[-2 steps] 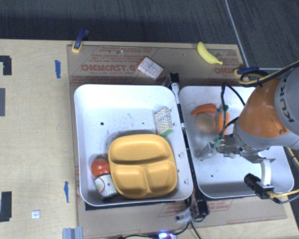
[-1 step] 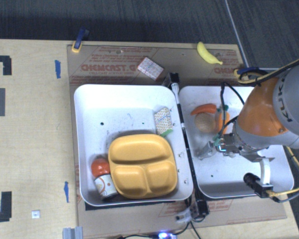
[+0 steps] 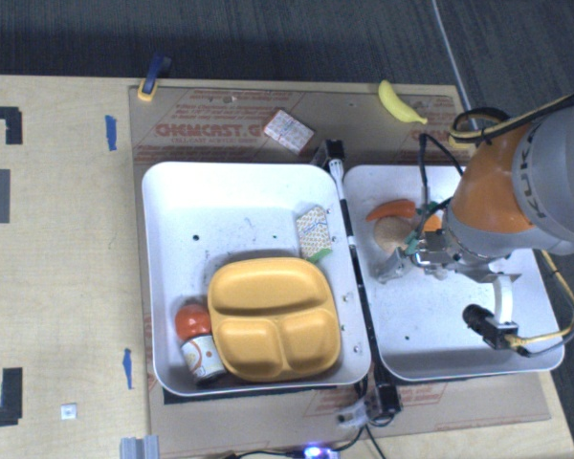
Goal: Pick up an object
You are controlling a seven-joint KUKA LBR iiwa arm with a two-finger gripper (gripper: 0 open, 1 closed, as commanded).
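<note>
- Bench [image 3: 57,285]: pale wood surface carrying a brown cardboard sheet [image 3: 220,122], on which two shallow white bins sat side by side.
- Left bin [image 3: 172,218]: held a yellow compartment tray [image 3: 273,316] toward 5 o'clock of the bin floor; an orange-and-white small container [image 3: 198,342] lay touching the tray's 8 o'clock edge; a small patterned packet [image 3: 313,229] lay just beside the tray's 1 o'clock corner, against the bin's right wall.
- Right bin [image 3: 440,352]: held an orange, rounded object [image 3: 394,210] at its 11 o'clock corner, with a tan, pale item directly under it, too blurred to name.
- Arm [image 3: 517,194]: grey with an orange band, reaching in from 3 o'clock over the right bin.
- Pincer [image 3: 397,261]: low in the right bin, just at 6 o'clock of the orange object; whether it was released or clenched could not be told, and nothing was seen between its tips.
- Banana-like yellow item [image 3: 400,103]: on the cardboard at 12 o'clock of the right bin.
- Small patterned card [image 3: 287,130]: on the cardboard at 12 o'clock of the left bin.
</note>
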